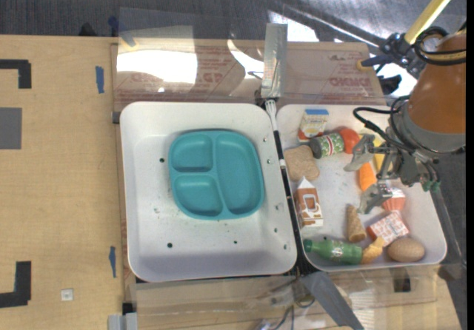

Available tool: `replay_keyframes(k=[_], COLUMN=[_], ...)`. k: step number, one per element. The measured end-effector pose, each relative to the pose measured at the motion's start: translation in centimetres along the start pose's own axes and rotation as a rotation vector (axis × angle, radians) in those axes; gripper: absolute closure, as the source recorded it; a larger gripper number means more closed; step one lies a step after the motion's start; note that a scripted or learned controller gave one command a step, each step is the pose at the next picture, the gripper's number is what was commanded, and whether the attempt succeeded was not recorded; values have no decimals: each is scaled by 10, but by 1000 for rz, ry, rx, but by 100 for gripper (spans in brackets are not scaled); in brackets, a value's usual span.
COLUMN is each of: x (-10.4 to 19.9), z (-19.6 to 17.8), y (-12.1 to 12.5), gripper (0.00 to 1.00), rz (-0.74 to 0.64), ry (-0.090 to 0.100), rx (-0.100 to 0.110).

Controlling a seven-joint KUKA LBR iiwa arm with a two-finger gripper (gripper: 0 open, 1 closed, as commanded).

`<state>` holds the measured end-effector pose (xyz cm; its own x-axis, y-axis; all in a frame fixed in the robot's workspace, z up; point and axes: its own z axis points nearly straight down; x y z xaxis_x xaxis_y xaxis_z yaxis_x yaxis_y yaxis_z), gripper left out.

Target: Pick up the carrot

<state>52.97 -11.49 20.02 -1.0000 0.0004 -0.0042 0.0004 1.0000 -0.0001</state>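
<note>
Metal and dark cabling mark the end effector (pixel 385 192), which hangs low over the right bin (pixel 437 211), fingertips just above the bin floor near the middle of the clutter. Whether it is apart or together cannot be told; wires hide it. Nothing is seen held.

The carrot (pixel 366 175), orange and short, lies in the right bin just beside the end effector on its upper left, partly behind the cabling. A second orange piece (pixel 361 149) sits just above it, next to a small bottle (pixel 330 144). Around the tool: a red-and-white packet (pixel 388 226), a cone (pixel 355 223), a brown egg-like item (pixel 405 249), a green bottle (pixel 335 251), a carton (pixel 308 203).

The left bin (pixel 141 173) carries a teal divided plate (pixel 217 173).

Judged step: approach and alignment, grasp not yet made. The next move likely calls for a small shift toward the carrot, then straddling it squarely before lifting. Crowding neighbours are the risk.
</note>
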Motion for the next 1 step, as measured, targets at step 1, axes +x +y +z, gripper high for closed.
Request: replay_keyframes(k=[1], x=[-30], z=[100], y=[-24], gripper=[0], rz=[116], ry=[12], rx=[-2])
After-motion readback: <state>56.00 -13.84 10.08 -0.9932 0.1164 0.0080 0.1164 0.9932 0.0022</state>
